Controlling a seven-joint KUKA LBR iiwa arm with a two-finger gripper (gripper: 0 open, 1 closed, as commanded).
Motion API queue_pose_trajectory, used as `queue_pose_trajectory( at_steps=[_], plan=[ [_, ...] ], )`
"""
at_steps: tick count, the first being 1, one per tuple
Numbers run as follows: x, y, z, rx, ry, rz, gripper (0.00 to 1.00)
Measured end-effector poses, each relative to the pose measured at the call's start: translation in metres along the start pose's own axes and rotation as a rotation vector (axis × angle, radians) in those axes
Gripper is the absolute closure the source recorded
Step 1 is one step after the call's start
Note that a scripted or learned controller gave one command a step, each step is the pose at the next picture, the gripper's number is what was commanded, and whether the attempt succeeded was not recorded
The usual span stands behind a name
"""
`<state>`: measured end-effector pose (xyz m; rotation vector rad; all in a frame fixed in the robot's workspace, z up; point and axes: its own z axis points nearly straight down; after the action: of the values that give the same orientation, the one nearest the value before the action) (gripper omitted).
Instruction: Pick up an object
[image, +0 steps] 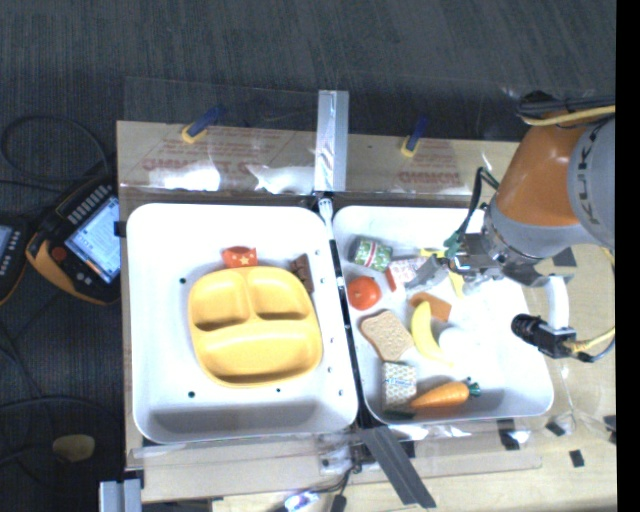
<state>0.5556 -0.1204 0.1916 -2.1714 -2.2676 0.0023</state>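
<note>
The right bin holds several toy foods: a green can, a red tomato, a bread slice, a banana, an orange wedge, a carrot, a checkered box and a small white packet. My gripper hangs over the upper middle of this bin, just right of the white packet and above the orange wedge. I see nothing lifted in it.
In the left bin lie a yellow divided tray, a red item and a small brown piece. A black fitting juts over the right bin's right side. A handheld pendant lies off the bench at left.
</note>
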Motion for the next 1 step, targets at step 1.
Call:
queue_pose_trajectory(
  at_steps=[1],
  plan=[
    [0.0222, -0.0343, 0.0843, 0.001, 0.001, 0.014, 0.00]
  ],
)
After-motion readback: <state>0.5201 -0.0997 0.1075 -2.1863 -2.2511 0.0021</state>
